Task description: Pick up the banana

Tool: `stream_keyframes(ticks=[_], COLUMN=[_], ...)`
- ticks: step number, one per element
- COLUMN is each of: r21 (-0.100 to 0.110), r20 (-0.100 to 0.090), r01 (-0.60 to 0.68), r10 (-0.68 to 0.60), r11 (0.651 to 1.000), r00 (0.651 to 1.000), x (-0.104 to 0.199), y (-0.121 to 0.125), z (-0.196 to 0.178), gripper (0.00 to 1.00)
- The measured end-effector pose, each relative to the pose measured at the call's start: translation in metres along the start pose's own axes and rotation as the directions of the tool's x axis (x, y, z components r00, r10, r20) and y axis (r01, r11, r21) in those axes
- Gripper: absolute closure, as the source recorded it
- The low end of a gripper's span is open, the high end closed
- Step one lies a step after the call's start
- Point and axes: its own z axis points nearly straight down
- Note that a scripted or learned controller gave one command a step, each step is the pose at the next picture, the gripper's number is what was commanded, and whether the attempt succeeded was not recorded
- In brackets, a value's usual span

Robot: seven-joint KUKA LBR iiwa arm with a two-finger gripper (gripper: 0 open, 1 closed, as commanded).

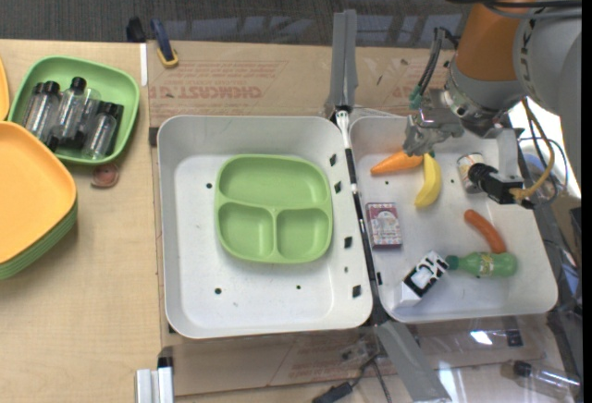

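The yellow banana [428, 181] lies lengthwise in the back half of the right bin [529, 292], its top end just right of an orange carrot [398, 163]. My gripper [419, 142] hangs at the end of the grey and orange arm, low over the back of that bin, directly above the spot where the carrot's thick end and the banana's top end meet. The view looks down on the wrist, so the gripper's tips are dark and hard to make out. Nothing is visibly lifted off the bin floor.
The right bin also holds a red sausage [485, 230], a green bottle [481, 264], a pink card box [384, 225] and a black-and-white object [424, 274]. A green divided plate [275, 207] lies in the left bin [171, 207]. Further left stand a green tray of vials [74, 107] and orange plates [28, 198].
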Motion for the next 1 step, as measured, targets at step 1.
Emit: stream_keyframes(ticks=[1], r21=[-0.001], r20=[0.000], r01=[0.001], r10=[-0.001], r11=[1.000], r00=[1.000], x=[0.0067], y=[-0.0715], z=[0.0000], gripper=[1.00])
